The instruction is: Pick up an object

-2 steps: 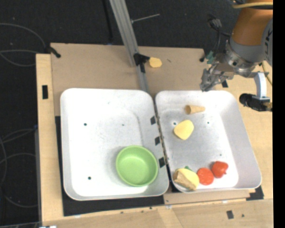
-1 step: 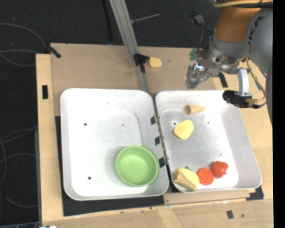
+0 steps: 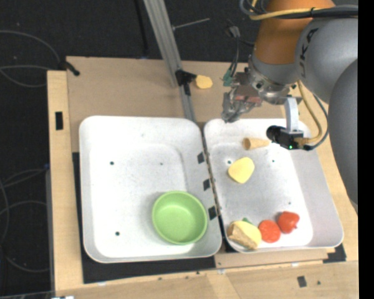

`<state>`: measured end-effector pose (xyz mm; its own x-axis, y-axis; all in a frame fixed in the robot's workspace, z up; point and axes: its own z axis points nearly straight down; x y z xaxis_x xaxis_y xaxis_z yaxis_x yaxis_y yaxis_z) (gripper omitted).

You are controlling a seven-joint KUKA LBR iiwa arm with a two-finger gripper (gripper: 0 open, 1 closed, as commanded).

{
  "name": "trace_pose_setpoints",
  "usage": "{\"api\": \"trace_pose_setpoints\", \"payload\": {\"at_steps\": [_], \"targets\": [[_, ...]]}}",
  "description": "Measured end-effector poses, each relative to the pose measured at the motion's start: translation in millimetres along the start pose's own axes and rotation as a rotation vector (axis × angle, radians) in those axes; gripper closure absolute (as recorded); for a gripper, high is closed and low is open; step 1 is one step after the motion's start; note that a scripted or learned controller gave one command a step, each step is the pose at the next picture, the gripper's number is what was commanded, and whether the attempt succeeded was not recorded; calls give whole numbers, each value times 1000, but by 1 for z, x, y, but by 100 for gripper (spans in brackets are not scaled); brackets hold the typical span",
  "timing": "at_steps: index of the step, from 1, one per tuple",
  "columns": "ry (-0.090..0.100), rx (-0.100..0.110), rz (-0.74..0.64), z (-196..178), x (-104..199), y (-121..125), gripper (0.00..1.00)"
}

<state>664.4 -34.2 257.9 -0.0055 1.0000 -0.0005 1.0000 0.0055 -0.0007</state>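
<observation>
Nearest the camera, a green bowl sits in the left bin. Two red tomatoes, a yellow lemon-like piece and a small cone lie in the right bin. Above that bin's far rim hang the jaws, nothing visible between them; whether they are parted or closed I cannot tell.

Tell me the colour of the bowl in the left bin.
The bowl is light green, seen plainly in the camera view.

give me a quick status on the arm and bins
Gripper over the right bin's far-left corner, nothing seen held. Nearest pieces: tan wedge, yellow piece. Green bowl in left bin. Nothing blocking the way.
</observation>
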Motion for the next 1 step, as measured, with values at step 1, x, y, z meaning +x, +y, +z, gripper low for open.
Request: {"api": "trace_pose_setpoints", "payload": {"at_steps": [1], "targets": [[1, -3, -1, -2, 45, 5, 100]]}}
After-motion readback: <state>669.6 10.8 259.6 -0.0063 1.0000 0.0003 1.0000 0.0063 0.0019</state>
